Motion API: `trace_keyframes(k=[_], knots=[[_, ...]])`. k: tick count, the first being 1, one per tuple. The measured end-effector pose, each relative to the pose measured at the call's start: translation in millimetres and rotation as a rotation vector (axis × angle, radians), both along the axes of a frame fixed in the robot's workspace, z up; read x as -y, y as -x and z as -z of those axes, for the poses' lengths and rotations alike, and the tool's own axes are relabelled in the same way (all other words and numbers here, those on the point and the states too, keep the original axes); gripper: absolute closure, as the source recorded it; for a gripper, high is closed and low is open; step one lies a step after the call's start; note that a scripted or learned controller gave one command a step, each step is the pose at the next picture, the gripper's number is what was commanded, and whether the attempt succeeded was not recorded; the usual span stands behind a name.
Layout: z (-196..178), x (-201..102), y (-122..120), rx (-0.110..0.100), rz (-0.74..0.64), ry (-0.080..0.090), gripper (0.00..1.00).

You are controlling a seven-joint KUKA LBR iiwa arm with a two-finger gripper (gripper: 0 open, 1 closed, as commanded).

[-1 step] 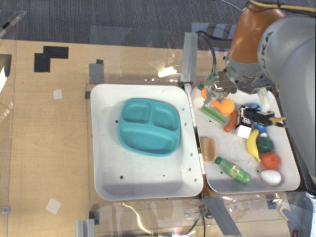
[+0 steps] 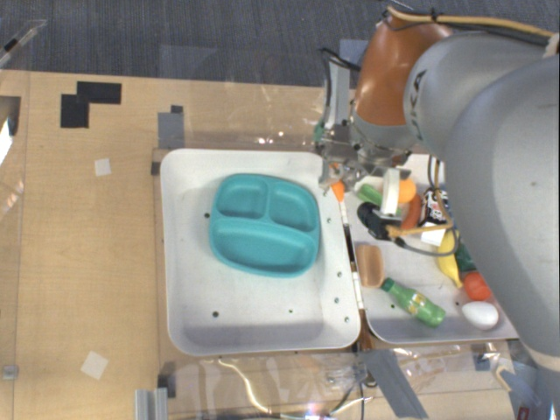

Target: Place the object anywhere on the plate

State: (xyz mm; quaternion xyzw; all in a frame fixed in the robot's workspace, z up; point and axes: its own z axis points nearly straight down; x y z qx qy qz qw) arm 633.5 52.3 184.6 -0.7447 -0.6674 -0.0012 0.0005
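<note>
A wooden bench (image 2: pixel 79 261) holds two white bins. In the left bin (image 2: pixel 188 313) lies the teal plate (image 2: pixel 264 224), nothing on it. The gripper (image 2: pixel 339 175) hangs over the divider, plate down-left of it; whether it grips that small orange bit (image 2: pixel 337 192), I can't tell. The right bin (image 2: pixel 398 331) holds a heap of toys.

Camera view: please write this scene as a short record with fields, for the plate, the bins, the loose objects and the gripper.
plate: teal plate, three compartments, nothing on it
plate location: left bin
loose objects: green bottle, white egg, others piled in right bin
gripper: gripper over the divide between the bins, at their far end
gripper fingers: cannot tell
</note>
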Motion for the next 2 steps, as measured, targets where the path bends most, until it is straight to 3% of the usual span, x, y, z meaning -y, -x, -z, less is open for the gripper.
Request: trace_keyframes(k=[1, 2], knots=[[-25.3, -83.1, -11.7, 0.003, 0.186, -0.001, 1.0], [-24.9, -80.4, -12.0, 0.002, 0.189, 0.001, 0.0]])
